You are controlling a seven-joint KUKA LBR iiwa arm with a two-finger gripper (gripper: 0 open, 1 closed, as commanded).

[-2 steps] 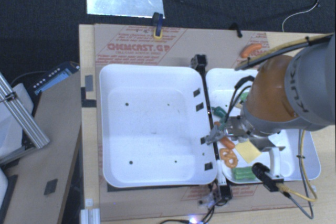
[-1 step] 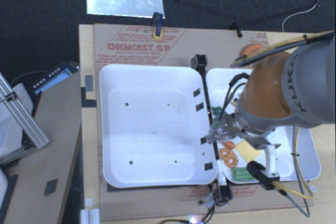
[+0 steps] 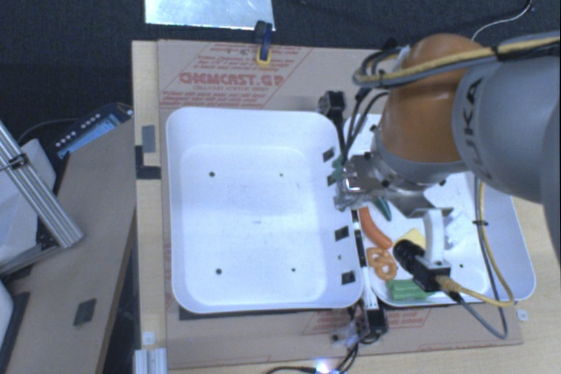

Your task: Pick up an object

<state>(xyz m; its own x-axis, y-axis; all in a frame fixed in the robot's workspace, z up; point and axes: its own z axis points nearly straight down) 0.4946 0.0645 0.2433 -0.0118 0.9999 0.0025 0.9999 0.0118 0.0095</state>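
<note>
My gripper (image 3: 361, 193) hangs low over the left side of the right bin (image 3: 524, 276), close to the wall between the two bins. The orange band and grey wrist cover most of that bin. Just below the gripper lies a long orange carrot-shaped piece (image 3: 377, 229). Nearer the front sit an orange pretzel-shaped piece (image 3: 382, 261), a yellow piece (image 3: 412, 237) and a green block (image 3: 405, 291). I see nothing between the gripper's tips from this angle.
The left bin (image 3: 254, 127) lies beside the right one, with black clips (image 3: 342, 234) along their shared wall. A black fitting with a yellow cable (image 3: 421, 267) hangs from the arm over the front of the right bin. Cardboard (image 3: 228, 74) lies under both bins.
</note>
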